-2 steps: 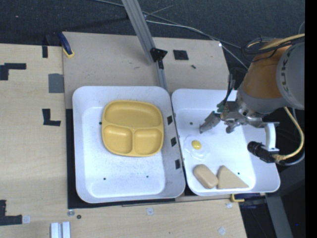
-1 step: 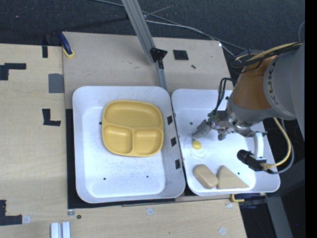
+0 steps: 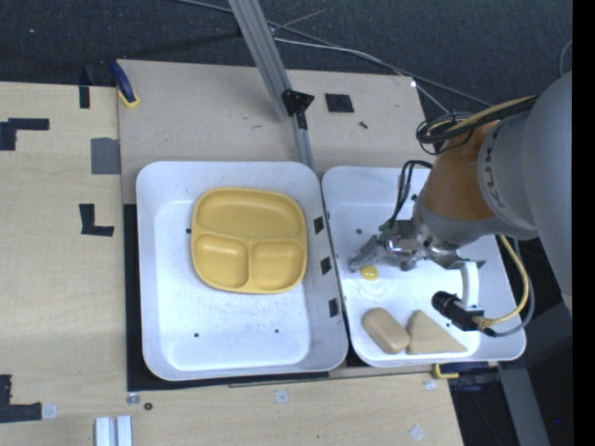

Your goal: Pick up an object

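Observation:
My gripper [image 3: 365,259] is low inside the right bin [image 3: 346,193], in its middle left part. A small yellow piece [image 3: 370,272] lies on the bin floor directly below the gripper tip, touching or almost touching it. A tan rounded block [image 3: 384,330] and a tan wedge [image 3: 434,334] lie side by side at the bin's front, apart from the gripper. The grey arm with its orange band [image 3: 457,184] covers the bin's right part.
The left bin [image 3: 163,277] holds a yellow divided plate [image 3: 249,240] in its back half. A grey metal pole [image 3: 265,49] slants over the bench behind the bins. Cables [image 3: 465,309] loop beside the wrist over the right bin.

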Available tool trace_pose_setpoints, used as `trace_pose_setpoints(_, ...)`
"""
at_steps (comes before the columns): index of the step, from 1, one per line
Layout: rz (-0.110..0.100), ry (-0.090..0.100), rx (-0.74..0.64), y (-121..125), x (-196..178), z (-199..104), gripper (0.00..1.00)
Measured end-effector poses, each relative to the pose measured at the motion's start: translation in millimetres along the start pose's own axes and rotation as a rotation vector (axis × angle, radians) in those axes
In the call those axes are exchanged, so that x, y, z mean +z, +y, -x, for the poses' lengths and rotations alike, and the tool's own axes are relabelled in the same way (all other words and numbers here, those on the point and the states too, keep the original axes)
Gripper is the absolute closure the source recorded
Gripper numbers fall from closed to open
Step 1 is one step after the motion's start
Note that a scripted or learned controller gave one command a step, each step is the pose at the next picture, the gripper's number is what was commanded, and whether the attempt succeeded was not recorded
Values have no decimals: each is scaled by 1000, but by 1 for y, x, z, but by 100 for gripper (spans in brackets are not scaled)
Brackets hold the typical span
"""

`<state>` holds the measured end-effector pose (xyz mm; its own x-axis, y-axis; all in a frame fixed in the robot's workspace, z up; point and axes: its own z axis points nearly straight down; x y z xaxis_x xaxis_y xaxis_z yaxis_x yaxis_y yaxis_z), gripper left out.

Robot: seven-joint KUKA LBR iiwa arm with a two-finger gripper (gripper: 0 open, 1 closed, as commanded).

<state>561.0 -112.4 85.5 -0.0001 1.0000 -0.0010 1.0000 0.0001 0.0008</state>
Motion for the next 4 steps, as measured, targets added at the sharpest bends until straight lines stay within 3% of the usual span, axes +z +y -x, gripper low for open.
trace_pose_setpoints(1, 8, -1, -2, 2, -14, -1, 100)
trace_pose_setpoints(4, 3, 0, -1, 1, -159, -3, 100)
